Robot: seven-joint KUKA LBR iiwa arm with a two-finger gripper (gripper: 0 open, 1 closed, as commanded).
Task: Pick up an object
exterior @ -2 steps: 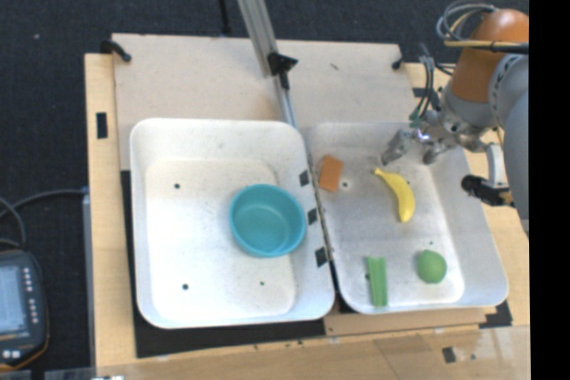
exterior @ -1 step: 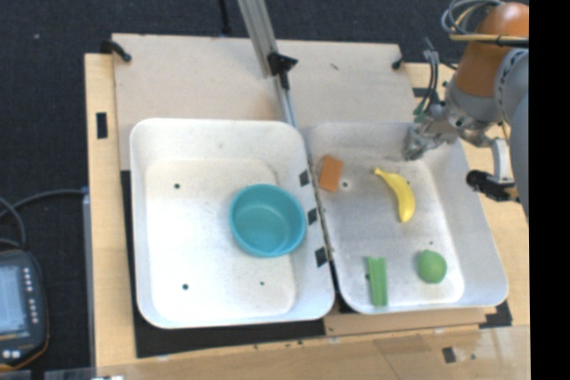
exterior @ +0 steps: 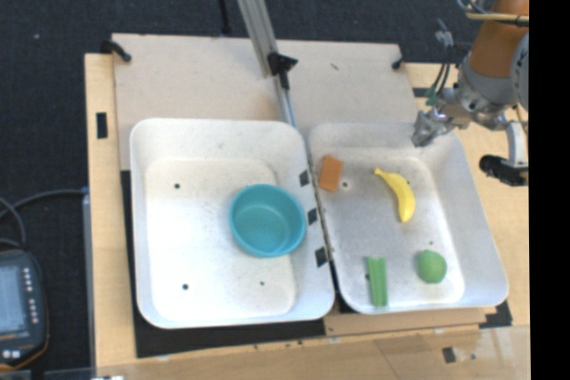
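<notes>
so the two-finger metal gripper (exterior: pixel 426 134), can't tell its state, hangs over the right white plastic bin (exterior: pixel 472 218)'s far rim, curved yellow banana (exterior: pixel 398 193) nearest, lying lengthwise just below-left.

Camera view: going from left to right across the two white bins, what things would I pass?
Blue bowl → orange block → green stick → banana → green ball. The gripper hangs over the right bin's far edge.

gripper (exterior: pixel 426 134) low, arm (exterior: pixel 492 40) upright
</notes>
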